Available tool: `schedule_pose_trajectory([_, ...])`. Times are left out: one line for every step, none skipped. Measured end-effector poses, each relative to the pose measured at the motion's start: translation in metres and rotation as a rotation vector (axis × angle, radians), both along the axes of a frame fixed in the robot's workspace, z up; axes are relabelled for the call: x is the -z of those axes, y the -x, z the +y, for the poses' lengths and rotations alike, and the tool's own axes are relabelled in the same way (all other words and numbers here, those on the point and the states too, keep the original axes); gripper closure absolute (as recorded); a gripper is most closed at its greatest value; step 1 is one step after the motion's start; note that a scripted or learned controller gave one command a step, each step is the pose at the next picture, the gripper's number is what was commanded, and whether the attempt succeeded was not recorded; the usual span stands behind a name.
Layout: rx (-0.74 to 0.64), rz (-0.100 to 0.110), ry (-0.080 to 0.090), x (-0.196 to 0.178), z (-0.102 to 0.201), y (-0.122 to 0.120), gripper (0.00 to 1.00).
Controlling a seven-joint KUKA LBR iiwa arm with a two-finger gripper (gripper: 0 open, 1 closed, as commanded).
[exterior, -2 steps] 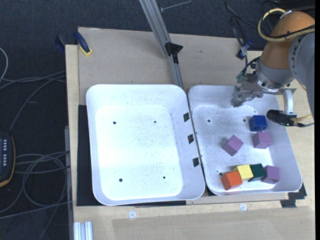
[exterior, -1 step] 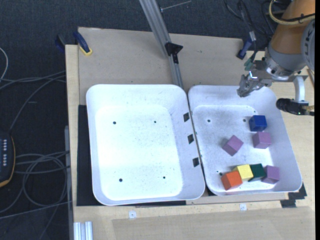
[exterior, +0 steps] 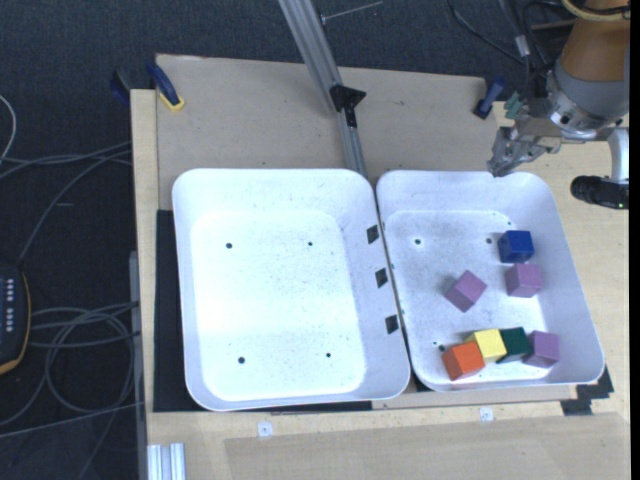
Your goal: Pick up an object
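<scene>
Bright, even overhead light; a slightly soft picture.

The two white bins (exterior: 285, 288) run close to overexposed, their floors washed pale with little texture beyond dark specks. Shadows are faint and short under the blocks (exterior: 497, 343). The dark carpet (exterior: 70, 28) reads grainy. Edges look mildly soft throughout, with no strong glare spots.

1. Reaching in from the upper right: the arm (exterior: 592, 63), orange band above a grey wrist.
2. Pointing down and leftward: the gripper (exterior: 505, 160), fingertips hanging close together.
3. Carrying nothing visible between the fingers.
</scene>
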State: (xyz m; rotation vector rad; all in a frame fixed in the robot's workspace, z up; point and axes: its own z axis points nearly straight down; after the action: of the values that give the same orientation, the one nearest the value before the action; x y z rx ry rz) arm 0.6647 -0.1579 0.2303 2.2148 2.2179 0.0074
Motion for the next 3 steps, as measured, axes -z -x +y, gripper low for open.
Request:
schedule_pose_trajectory([-0.005, 0.006, -0.004, -0.013, 0.055, 0.002, 1.00])
schedule_pose_trajectory([-0.005, 0.009, -0.004, -0.006, 0.107, 0.002, 1.00])
schedule_pose_trajectory([-0.005, 0.009, -0.005, -0.012, 0.156, 0.016, 1.00])
